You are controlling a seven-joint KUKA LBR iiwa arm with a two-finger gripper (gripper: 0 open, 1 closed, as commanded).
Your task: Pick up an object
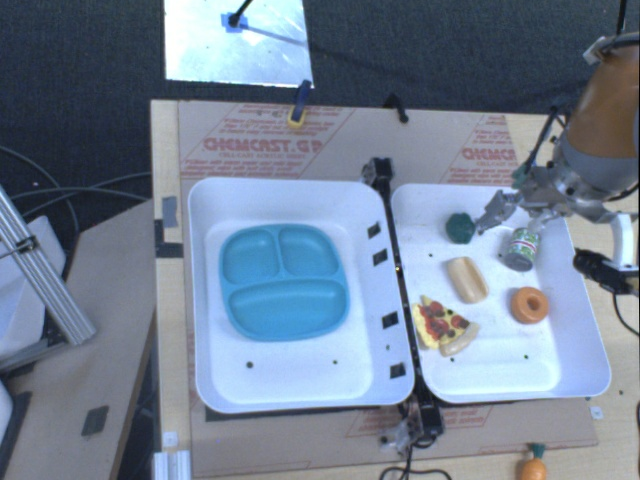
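In the right bin (570, 368) lie a dark green round piece (459, 228), a tan bread roll (466, 279), an orange doughnut (529, 305) and a pizza slice (443, 326). A small silver can with a green label (520, 250) stands near the bin's far right side. My gripper (512, 220) hangs over the back of this bin, just above the can and right of the green piece. Its fingers are spread open; one finger (494, 213) points toward the green piece. Nothing is seen clamped between them.
The left bin (215, 218) holds a blue divided plate (285, 280). A shiny sheet (238, 28) lies beyond the bench. A small orange item (533, 463) sits at the bench's front edge. Black clips run along the ridge between the bins (392, 268).
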